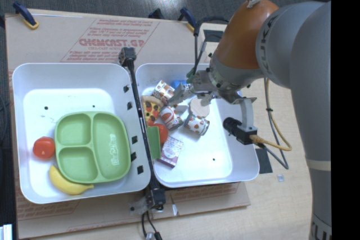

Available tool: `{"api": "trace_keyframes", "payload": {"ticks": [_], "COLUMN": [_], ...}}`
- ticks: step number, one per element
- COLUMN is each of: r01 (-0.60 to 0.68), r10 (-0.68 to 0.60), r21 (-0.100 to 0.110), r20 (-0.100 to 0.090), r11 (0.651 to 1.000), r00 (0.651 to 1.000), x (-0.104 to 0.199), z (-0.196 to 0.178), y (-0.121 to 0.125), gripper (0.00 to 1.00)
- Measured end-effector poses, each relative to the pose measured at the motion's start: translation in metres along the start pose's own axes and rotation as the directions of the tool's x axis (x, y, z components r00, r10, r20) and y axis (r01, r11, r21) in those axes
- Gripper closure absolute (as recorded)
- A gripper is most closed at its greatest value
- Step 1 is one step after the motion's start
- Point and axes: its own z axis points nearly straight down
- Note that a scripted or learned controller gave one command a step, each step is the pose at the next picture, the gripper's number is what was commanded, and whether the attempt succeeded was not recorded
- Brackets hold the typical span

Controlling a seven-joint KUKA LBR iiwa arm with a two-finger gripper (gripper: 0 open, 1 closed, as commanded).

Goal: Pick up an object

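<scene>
My gripper (188, 96) hangs low over the back of the right bin (225, 163), among a cluster of small objects. Around it lie three red-and-white patterned cups: one at the back left (163, 89), one just left of the gripper (170, 116), and one on its side to the front right (197, 125). A pizza-slice toy (149, 109) leans at the bin's left wall. A red toy with a green strip (157, 135) and a small pink packet (171, 151) lie further forward. A blue item (179, 85) peeks out behind the gripper.
The left bin (34, 81) holds a green divided plate (93, 146), a red tomato (44, 147) and a banana (67, 181). The arm's orange band (242, 31) and grey body overhang the right bin's right side. A black cable fitting (239, 131) sits at that rim.
</scene>
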Motion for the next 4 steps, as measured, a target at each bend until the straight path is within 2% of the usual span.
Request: {"api": "trace_keyframes", "payload": {"ticks": [1, 2, 3, 4], "r01": [-0.002, 0.005, 0.003, 0.006], "r10": [0.002, -0.005, -0.003, -0.006], "r21": [-0.004, 0.000, -0.002, 0.000], "r20": [0.007, 0.004, 0.000, 0.000], "r11": [1.000, 1.000, 1.000, 1.000], "r00": [1.000, 1.000, 1.000, 1.000], "x": [0.003, 0.005, 0.038, 0.038], "z": [0.110, 0.101, 0.012, 0.002], "y": [0.009, 0.009, -0.047, -0.046], "gripper": [0.00, 1.00, 1.00, 1.00]}}
